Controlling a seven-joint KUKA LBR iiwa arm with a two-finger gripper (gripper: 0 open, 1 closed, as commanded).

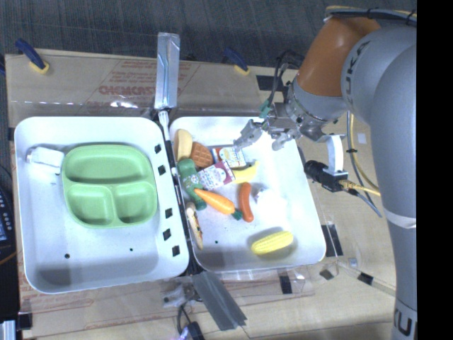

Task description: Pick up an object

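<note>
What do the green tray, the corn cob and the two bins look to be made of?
Green tray: moulded plastic, matte, with rounded compartments. Corn cob: likely toy plastic, uniform glossy yellow. Left bin and right bin: smooth white plastic, probably; thin rolled rims, soft sheen.

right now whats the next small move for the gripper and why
Probably a short descent toward the near-left. The gripper hangs above the far part of the right bin, and nothing shows between its fingers. The toy pile lies just left of it, with the banana nearest, so lowering there looks like the most promising try.
</note>
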